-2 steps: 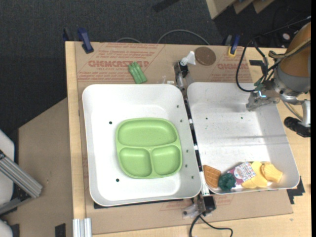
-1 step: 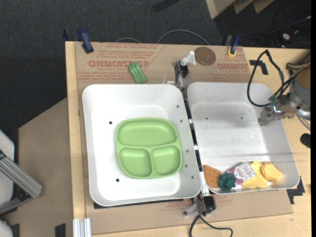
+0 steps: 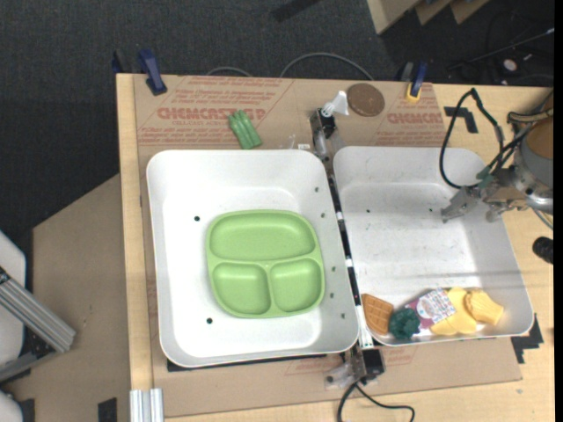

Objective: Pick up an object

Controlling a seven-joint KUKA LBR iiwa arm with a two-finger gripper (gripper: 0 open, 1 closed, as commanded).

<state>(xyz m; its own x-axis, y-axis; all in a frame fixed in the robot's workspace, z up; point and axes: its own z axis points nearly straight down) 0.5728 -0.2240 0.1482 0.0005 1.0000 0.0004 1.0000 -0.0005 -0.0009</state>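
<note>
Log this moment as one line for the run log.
arm: at right bin's far right edge | pincer: low over bin floor, holding nothing | toys: clustered in near corner | green tray: left bin

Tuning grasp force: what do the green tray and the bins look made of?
Green tray: looks like molded plastic, matte to satin; uniform pale green, rounded corners, three soft-edged compartments. Left bin and right bin: probably thin formed plastic, smooth white with slight sheen; rolled rims and rounded corners. Painted metal can't be ruled out by look alone.
</note>
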